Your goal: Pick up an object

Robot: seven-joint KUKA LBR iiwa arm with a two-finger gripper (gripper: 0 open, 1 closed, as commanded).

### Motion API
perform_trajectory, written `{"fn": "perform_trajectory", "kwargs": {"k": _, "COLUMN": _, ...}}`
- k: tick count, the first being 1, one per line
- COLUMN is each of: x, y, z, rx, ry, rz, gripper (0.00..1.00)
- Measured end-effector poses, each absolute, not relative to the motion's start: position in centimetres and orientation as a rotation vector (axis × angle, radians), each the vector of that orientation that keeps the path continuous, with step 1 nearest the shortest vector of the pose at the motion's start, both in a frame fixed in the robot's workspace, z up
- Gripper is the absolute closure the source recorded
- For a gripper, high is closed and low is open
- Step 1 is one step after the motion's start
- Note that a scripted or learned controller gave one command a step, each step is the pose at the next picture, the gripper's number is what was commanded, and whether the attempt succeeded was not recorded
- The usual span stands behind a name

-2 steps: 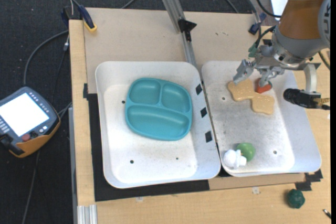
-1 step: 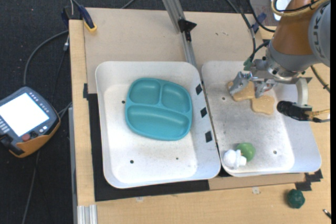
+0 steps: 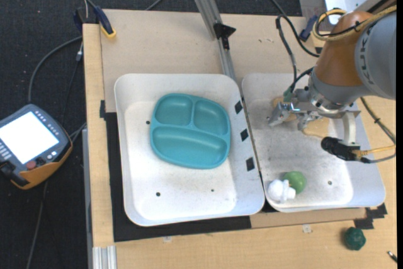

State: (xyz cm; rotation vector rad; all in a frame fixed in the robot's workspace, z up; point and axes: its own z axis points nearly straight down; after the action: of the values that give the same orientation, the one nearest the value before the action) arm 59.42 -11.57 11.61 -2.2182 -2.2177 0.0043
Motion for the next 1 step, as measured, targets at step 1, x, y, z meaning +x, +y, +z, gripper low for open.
{"fn": "perform_trajectory", "kwargs": {"k": 1, "x": 59.60, "y": -11.52, "z": 13.03, "rx": -2.221, "ry": -2.222, "rz": -0.003, "gripper": 1.00}}
